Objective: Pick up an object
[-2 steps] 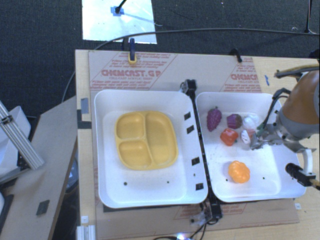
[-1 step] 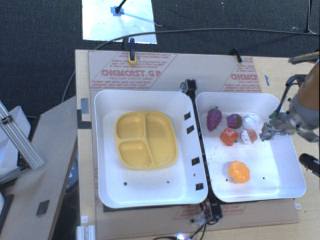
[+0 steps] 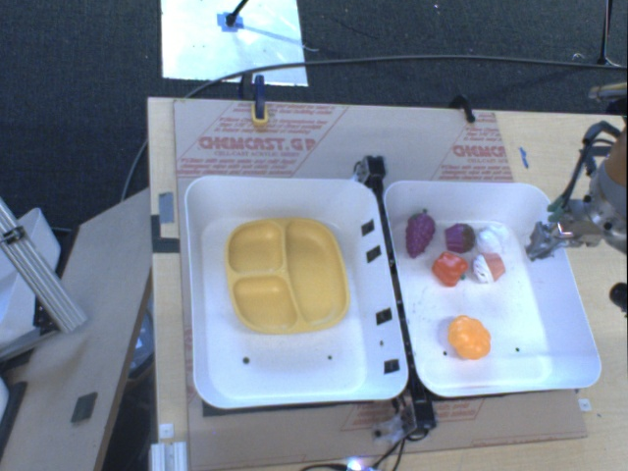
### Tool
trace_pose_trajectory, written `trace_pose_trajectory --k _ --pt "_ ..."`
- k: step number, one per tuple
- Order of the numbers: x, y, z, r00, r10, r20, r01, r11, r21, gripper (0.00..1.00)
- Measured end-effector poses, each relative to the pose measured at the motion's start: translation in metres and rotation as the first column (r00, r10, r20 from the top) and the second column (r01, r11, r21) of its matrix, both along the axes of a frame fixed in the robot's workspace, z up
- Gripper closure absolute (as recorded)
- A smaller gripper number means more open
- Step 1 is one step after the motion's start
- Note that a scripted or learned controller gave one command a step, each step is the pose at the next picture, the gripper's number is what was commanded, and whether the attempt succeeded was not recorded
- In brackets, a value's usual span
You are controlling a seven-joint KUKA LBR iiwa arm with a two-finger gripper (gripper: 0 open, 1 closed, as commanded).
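purple grapes (image 3: 420,233) upright, stem pointing up-frame

Bright, even light (slightly soft).

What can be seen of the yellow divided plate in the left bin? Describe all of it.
The yellow plate is a rounded rectangle with raised ridges splitting it into three compartments: two smaller ones on the left, one above the other, and a long one on the right. It looks like smooth, matte plastic. It lies flat and face up on the floor of the left bin, roughly centred and turned slightly askew to the walls. Nothing lies in it, and it touches only the bin floor.
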State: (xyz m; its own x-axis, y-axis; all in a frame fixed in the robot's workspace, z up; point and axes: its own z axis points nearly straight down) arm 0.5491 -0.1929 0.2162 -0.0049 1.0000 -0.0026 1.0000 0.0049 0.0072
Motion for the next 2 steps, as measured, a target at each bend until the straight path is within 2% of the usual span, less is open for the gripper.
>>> trace_pose_trajectory --k 1,2 --pt "-0.013 0.052 0.003 1.000 0.004 -0.005 -0.004 1.000 0.003 1.00" --pt "-0.013 0.112 0.013 1.000 0.006 -0.005 -0.006 1.000 0.004 1.00"
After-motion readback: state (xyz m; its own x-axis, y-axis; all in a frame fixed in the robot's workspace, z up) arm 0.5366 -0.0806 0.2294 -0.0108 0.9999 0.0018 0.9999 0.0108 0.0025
